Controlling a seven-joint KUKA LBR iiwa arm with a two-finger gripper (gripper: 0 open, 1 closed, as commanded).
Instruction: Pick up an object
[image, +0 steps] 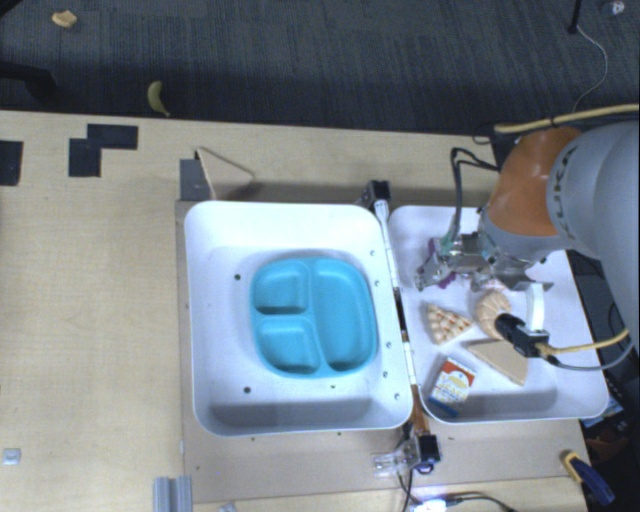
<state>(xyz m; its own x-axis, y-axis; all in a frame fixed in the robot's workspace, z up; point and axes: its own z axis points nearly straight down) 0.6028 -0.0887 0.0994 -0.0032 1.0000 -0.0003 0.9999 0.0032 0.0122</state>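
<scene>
Two white bins, blue tray left, food items crowding arm's jaws, jaw state unclear

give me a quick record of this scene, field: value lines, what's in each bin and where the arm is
left bin: holds a blue divided tray with three compartments
right bin: holds a pizza slice toy, a small carton, a tan wedge and a pale round item I can't identify
arm: reaches in from the right, over the right bin
gripper: low over the far half of the right bin, above the pizza slice toy
fingers: state not readable
item held: none visible
</scene>
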